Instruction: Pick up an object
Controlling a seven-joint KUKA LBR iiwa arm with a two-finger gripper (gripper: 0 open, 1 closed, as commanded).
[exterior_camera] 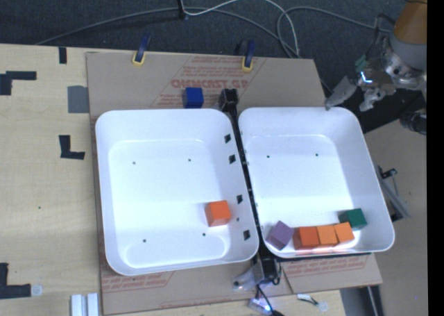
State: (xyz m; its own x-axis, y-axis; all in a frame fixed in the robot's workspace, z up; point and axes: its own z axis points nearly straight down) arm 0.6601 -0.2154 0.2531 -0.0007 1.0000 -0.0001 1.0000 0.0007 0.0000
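The pale wooden worktop (pixel 41 189) carries two shallow white plastic bins. The left bin (pixel 139 148) holds one orange cube (pixel 218 212). The right bin (pixel 305 162) holds a purple cube (pixel 279 235), two orange blocks (pixel 318 236) and a green cube (pixel 354 219) along its near wall. The gripper (pixel 347 92) hangs outside the right bin's far corner, fingers spread, holding nothing. The lone orange cube looks the easiest pick: descend vertically, straddling it squarely.

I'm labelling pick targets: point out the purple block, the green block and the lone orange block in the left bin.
purple block (pixel 279 234), camera view, top face.
green block (pixel 354 218), camera view, top face.
lone orange block (pixel 218 212), camera view, top face.
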